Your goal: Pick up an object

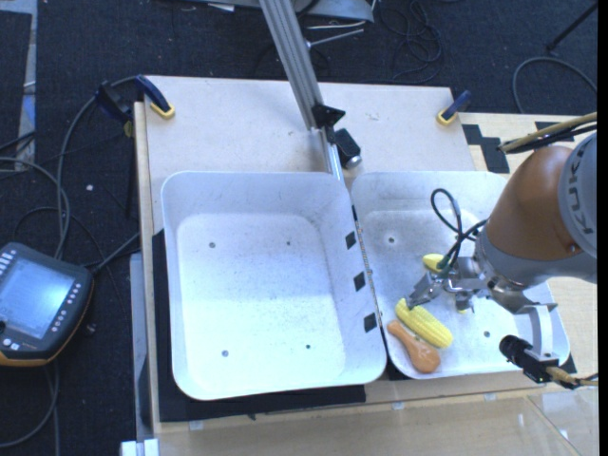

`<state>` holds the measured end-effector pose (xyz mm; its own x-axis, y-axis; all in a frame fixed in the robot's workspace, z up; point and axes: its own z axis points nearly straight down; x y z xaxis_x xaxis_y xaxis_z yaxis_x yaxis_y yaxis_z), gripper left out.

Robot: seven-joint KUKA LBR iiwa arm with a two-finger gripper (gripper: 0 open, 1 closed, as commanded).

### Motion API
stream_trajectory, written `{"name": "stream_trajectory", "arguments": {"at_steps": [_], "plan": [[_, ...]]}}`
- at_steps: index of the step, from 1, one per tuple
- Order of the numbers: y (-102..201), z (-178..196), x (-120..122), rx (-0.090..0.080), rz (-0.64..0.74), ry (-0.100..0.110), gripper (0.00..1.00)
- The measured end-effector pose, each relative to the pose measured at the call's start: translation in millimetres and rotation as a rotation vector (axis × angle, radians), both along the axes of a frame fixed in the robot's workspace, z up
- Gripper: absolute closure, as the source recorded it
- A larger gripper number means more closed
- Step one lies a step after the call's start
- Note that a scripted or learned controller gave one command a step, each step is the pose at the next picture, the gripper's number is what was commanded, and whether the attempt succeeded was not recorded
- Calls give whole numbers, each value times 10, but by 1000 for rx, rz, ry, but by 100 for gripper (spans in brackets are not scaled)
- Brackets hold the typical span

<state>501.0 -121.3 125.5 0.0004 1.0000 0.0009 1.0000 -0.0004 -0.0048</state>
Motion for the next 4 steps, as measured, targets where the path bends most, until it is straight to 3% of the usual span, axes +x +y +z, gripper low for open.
{"name": "stream_trajectory", "arguments": {"at_steps": [1,2,4], "plan": [[2,-248,43,-2,1,-18,0],[-4,-169,30,-3,1,-15,100],[41,1041,-38,-2,1,-10,100]]}}
